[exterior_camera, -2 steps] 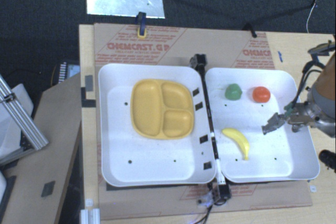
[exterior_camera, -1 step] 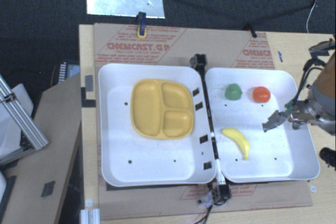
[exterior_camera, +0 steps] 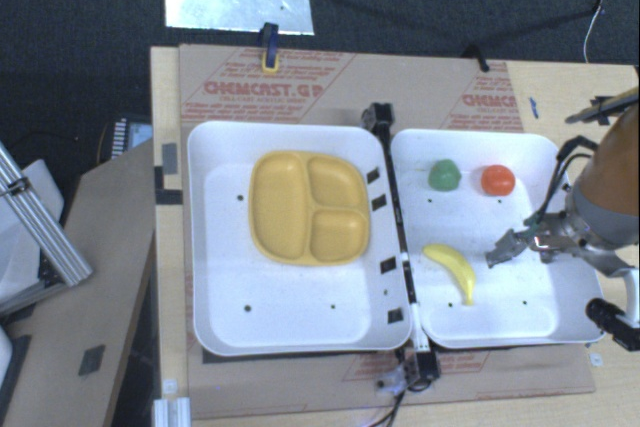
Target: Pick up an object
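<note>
2 white bins (exterior_camera: 220, 315), 1 yellow divided plate (exterior_camera: 307, 207), 1 banana (exterior_camera: 452, 269), 1 green ball (exterior_camera: 445, 176), 1 orange ball (exterior_camera: 498, 180).

I am seeing open white floor lying around the banana (exterior_camera: 452, 270) in the right bin (exterior_camera: 480, 327), with the gripper (exterior_camera: 510, 249) hovering just beside it and 2 balls, green (exterior_camera: 445, 176) and orange (exterior_camera: 498, 180), sitting well apart behind.

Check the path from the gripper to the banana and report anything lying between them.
Nothing visible blocks it. The gripper sits in the right bin, just right of the banana, with bare bin floor between them. The green ball and orange ball lie farther back.
</note>
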`<act>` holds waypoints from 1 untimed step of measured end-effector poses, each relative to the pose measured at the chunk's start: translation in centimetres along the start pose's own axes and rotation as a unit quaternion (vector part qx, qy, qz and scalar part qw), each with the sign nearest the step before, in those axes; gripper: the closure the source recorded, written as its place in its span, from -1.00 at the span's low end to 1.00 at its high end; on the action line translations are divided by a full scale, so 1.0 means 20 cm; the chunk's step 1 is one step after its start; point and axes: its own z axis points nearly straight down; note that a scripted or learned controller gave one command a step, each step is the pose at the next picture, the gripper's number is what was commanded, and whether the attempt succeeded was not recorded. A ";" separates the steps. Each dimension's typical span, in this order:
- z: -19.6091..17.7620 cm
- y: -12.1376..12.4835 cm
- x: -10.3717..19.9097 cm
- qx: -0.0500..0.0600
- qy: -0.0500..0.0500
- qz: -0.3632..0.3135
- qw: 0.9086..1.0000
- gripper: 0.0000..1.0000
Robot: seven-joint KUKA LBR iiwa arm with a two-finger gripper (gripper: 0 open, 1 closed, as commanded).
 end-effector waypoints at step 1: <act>0.21 0.01 0.03 -0.001 0.000 0.000 1.000 -1.00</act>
